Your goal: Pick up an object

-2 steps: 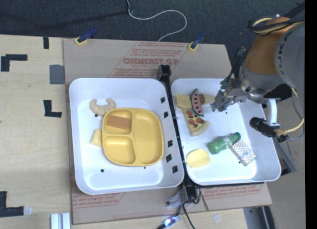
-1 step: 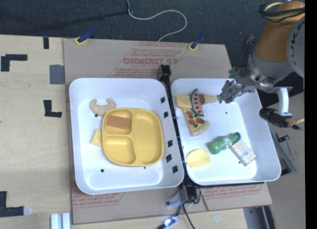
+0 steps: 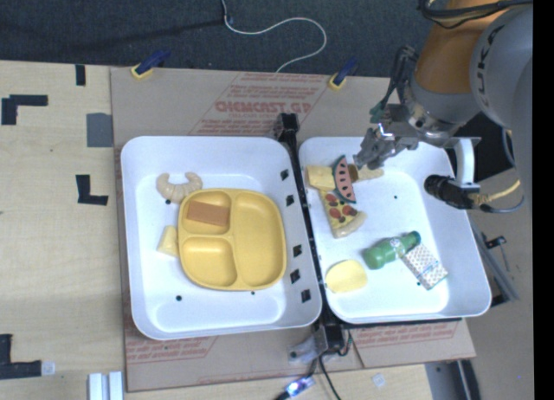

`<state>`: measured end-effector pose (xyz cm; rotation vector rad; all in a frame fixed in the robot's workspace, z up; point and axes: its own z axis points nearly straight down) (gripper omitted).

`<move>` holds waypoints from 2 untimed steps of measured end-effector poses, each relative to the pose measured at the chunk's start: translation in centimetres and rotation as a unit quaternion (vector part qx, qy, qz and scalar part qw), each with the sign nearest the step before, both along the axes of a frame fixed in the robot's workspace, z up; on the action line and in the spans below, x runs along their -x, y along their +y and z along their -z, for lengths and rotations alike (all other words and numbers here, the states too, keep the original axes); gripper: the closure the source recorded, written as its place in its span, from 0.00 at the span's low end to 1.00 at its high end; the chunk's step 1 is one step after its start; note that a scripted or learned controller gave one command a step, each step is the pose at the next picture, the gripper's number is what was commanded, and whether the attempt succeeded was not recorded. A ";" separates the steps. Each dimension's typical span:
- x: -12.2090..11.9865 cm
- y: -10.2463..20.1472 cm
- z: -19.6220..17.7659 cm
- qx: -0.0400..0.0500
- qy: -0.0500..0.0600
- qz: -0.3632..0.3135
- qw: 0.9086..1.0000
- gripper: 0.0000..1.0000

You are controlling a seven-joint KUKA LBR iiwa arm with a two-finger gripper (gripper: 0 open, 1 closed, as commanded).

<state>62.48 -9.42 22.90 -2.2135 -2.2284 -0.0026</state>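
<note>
My gripper (image 3: pixel 367 158) hangs low over the back of the right bin (image 3: pixel 450 216), just right of a watermelon slice (image 3: pixel 347 179) and close to touching it. A pale yellow cheese wedge (image 3: pixel 318 177) lies left of the slice, and a pizza slice (image 3: pixel 340 213) lies in front of it. Nearer the front are a green bottle (image 3: pixel 388 251), a patterned white packet (image 3: pixel 426 266) and a yellow lemon-like piece (image 3: pixel 346 277). Nothing is visibly held.
The left bin (image 3: pixel 143 294) holds a yellow divided plate (image 3: pixel 255 247) with a brown toast (image 3: pixel 208 212) in one compartment, a croissant (image 3: pixel 177 184) behind it and a small cheese piece (image 3: pixel 167 240) at its left. The arm's grey body crosses the right bin's far right corner.
</note>
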 end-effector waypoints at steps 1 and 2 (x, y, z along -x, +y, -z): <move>-1.3 1.8 -0.1 0.001 0.001 0.002 1.000 1.00; -2.2 2.1 -0.5 0.001 0.001 0.002 1.000 1.00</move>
